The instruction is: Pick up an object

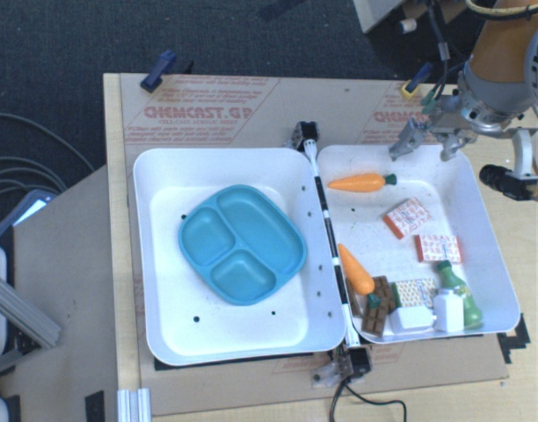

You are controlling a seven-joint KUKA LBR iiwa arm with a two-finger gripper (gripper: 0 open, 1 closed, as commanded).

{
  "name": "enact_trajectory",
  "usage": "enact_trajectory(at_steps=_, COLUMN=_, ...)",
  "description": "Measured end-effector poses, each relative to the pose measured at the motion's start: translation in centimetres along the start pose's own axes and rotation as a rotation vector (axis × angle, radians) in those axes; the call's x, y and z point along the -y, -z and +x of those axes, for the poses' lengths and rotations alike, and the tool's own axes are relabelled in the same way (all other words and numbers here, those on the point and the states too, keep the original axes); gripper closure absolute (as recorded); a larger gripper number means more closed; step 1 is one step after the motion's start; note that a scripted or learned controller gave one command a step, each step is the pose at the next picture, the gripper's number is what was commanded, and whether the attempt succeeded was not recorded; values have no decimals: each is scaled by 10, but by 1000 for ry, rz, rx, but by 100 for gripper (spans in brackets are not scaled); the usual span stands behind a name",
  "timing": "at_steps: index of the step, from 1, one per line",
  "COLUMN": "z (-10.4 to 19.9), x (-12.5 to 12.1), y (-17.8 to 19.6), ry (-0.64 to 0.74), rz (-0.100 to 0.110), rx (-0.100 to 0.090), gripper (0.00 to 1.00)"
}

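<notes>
- Right bin (484,202): holds a loose mix of small items, any of them a candidate for the pick.
- Carrot (357,182): orange with a dark green stem end, lying flat across the far part of the right bin, stem pointing right. It is the item nearest the gripper.
- Second carrot (356,271): orange, lying at a slant against the bin's left wall.
- Two small packets (405,216) and (438,248): red and white print, flat near the bin's middle, close together but apart.
- Green bottle (456,290): on its side by the near right corner, beside a white block (448,310) and a patterned packet (415,293).
- Brown bar (379,303): dark, at the near left corner, just below the second carrot.
- Left bin (155,236): carries a blue divided plate (241,243), three compartments, lying flat.
- Arm (506,47): enters from the upper right, orange band above a grey wrist.
- Gripper (426,146): sits over the far rim of the right bin, pointing down; fingers (403,144) spread apart with nothing between them.
- Gripper is above and right of the carrot, not touching it.
- Counter (207,112): brown board with red lettering under both bins.
</notes>
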State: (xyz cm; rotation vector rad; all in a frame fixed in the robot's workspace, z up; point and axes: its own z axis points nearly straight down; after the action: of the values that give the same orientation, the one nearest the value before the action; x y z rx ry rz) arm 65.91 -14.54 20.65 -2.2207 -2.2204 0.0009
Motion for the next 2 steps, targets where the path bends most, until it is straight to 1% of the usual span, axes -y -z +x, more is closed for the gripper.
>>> enact_trajectory(at_steps=1, z=1, x=54, y=-31, ry=0, rz=1, rx=0, gripper=0)
enact_trajectory(at_steps=2, z=14, x=63, y=-118, ry=0, rz=-8, rx=2, gripper=0)
